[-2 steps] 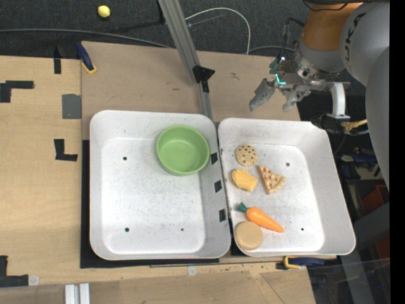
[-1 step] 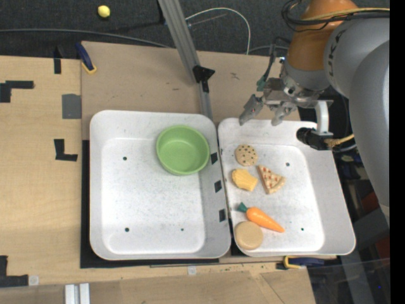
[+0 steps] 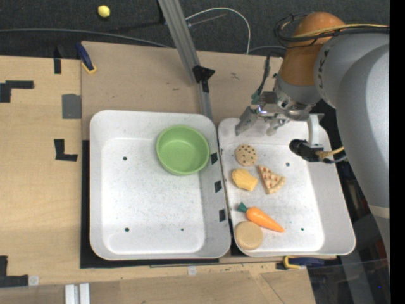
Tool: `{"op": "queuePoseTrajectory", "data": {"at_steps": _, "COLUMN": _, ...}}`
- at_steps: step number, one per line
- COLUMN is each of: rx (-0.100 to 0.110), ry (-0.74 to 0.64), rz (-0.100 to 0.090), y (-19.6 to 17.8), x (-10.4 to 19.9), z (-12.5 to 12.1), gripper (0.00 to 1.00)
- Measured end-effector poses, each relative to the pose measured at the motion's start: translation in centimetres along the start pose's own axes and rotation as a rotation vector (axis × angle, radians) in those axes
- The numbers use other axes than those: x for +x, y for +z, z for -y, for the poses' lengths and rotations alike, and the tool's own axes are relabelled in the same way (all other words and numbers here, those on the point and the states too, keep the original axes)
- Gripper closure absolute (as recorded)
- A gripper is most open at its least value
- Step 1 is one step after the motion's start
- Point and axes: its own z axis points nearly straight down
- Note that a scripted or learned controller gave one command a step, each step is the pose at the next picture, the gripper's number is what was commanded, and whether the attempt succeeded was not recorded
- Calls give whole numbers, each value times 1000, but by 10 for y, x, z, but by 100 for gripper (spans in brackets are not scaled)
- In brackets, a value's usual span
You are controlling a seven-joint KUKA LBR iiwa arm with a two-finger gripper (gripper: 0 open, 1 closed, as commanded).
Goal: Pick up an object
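At the far left of the frame lies bare wooden bench top [image 3: 38, 189] marked with black tape. Next comes the left shallow white bin [image 3: 126, 233], which fills the lower middle of the frame. A round green plastic bowl [image 3: 183, 149] sits upright in its upper right corner, close to the wall it shares with its neighbour; the rest of its floor is open white surface, wide toward the lower left.

The right shallow white bin [image 3: 316, 220] holds all the small pieces, grouped in its left half. A round speckled brown cookie [image 3: 245, 154] lies highest, just below the bin's top edge. Below it a yellow ridged chunk of toy food [image 3: 244, 180] and a triangular slice with red and tan checks [image 3: 271, 180] lie side by side, nearly touching. Lower still an orange toy carrot with a green stem [image 3: 262, 218] lies slanted, and a flat tan disc [image 3: 249, 235] sits at the bottom left corner against the wall. The right half of this bin's floor is open.

The grey two-finger gripper [image 3: 258, 126] hangs over the top edge of the right bin, upper right of centre in the frame. Its fingers are spread apart with nothing between them. The cookie lies just below it and slightly to the left, the nearest piece; the others sit farther down the frame. The grey arm with its orange band [image 3: 316, 30] fills the upper right.
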Motion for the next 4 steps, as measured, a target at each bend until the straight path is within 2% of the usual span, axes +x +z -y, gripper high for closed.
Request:
{"op": "queuePoseTrajectory", "data": {"at_steps": 1, "rx": 3, "ry": -1, "rz": 0, "y": 52, "x": 0, "z": 1, "gripper": 0}}
{"op": "queuePoseTrajectory", "data": {"at_steps": 2, "rx": 2, "ry": -2, "rz": 0, "y": 41, "x": 1, "z": 1, "gripper": 100}}
{"op": "queuePoseTrajectory", "data": {"at_steps": 3, "rx": -11, "ry": 0, "rz": 0, "y": -7, "x": -7, "z": 3, "gripper": 100}}
{"op": "queuePoseTrajectory", "data": {"at_steps": 4, "rx": -11, "ry": -1, "rz": -1, "y": -51, "x": -6, "z": -3, "gripper": 100}}
